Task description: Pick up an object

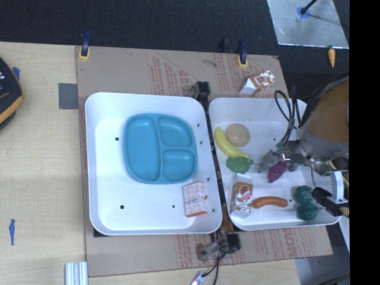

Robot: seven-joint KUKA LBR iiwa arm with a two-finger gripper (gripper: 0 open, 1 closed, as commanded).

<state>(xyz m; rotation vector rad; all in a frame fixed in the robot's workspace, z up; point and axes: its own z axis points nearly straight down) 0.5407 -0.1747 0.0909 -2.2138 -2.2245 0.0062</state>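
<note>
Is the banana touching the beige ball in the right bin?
Touching. In the camera view, the banana curves along the ball's left side, with no white bin floor visible between them.

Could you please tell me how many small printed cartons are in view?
3: one carton in the left bin's near right corner, one in the right bin beside the sausage, one outside, beyond the right bin. The arm may hide more.

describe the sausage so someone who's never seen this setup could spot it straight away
Start at the right bin, the one crowded with toy food. Along its near edge lies the sausage, flat, between a small carton and a dark green vegetable. It is the only long, thin orange-brown piece there.
</note>
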